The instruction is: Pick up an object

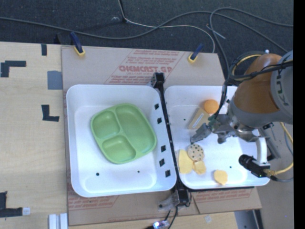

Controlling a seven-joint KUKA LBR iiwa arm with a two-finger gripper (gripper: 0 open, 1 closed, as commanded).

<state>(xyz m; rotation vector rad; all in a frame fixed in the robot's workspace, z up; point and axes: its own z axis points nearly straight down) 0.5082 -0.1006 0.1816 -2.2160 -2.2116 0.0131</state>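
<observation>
Two shallow white bins sat side by side on the bench: the left bin [76, 142] held one green three-compartment tray [123, 132], lying flat and a little skewed near its middle, and the right bin [186, 93] held the small pieces. Counting those: one orange ball [210, 106] toward the upper middle of that bin, one pale wedge-shaped block [195, 119] just left of and below the ball, one round speckled cracker [195, 151] lower down, two yellow cheese-like pieces [189, 162] touching each other right under the cracker, and one small yellow round piece [220, 177] near the bin's lower edge, apart from the rest. Six items in all on that side! The gripper [200, 134] hung over the middle of the right bin, its dark tip close beside the wedge block and just above the cracker; whether its fingers were wide or closed could not be told from this angle, and nothing was visibly held. The grey arm with its orange band [255, 89] filled the right of the frame. Two clamps, one at upper left [76, 46] and one at upper right [195, 55], pinned the cardboard sheet [143, 66], and cables [143, 23] trailed across the dark floor above.
</observation>
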